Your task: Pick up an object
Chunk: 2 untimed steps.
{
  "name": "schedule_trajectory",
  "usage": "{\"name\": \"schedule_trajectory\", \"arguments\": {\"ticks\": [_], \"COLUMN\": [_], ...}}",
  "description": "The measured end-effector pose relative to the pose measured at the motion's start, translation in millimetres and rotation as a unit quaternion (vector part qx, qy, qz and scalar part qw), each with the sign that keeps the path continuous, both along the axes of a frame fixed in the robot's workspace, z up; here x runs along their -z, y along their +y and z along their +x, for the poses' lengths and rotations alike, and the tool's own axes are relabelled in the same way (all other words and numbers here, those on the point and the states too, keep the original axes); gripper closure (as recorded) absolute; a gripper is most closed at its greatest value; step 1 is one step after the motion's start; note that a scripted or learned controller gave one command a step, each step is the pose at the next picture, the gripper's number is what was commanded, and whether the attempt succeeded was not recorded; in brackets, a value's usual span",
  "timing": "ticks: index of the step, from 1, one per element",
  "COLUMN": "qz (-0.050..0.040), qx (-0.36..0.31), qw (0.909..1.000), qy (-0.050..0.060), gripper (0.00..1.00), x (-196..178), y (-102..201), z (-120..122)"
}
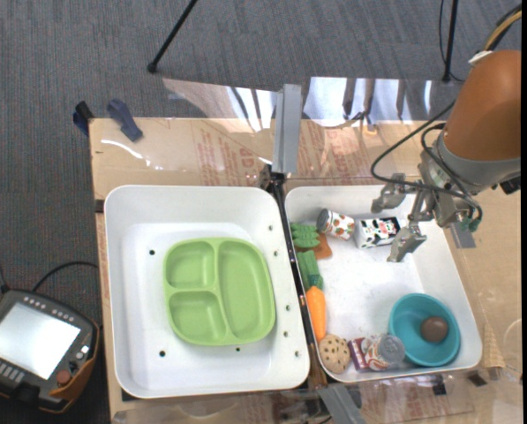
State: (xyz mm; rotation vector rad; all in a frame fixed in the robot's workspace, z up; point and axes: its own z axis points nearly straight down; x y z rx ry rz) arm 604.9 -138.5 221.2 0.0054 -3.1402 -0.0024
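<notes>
Two white bins side by side on the table (157,162). The left bin (135,237) carries a green divided plate (219,290). In the right bin (440,263): a teal bowl (409,338) cradling a brown ball (434,329), an orange carrot (317,312), a cow-print carton (378,231), a small can (337,224), a cookie (335,352). The pincer (407,241) hangs just right of the carton, fingers spread, pinching nothing.

Rounded orange band above the wrist, grey metal housing beneath it, black cables looping off the wrist, grey metal end effector (406,237) with angular bracket parts, a small teal-tinted piece on one side
</notes>
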Motion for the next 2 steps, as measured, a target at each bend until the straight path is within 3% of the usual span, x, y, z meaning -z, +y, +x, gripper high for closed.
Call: {"name": "schedule_trajectory", "arguments": {"ticks": [1, 2], "qz": [0.0001, -0.0022], "qx": [0.047, 0.086], "qw": [0.9989, 0.9963], "qy": [0.001, 0.009], "gripper": [0.00, 0.00], "x": [137, 138], "y": [11, 43], "z": [15, 23]}}
